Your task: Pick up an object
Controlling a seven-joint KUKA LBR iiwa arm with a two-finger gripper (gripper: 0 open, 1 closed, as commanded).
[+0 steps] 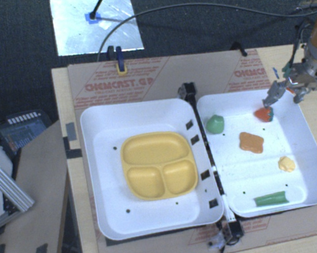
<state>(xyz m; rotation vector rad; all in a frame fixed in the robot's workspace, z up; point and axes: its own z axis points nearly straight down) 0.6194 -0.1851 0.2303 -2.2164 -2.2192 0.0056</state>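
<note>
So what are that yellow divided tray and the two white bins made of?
The yellow three-compartment tray looks like moulded plastic, matte, with rounded edges. The two shallow white bins seem thin formed plastic, smooth with a slight sheen; I can't be certain.

Left bin point(102, 160): divided tray point(158, 165) in the centre. Right bin point(311, 154): five small items spread out; gripper point(285, 92) over far right corner, beside the rearmost item point(264, 114).
</note>
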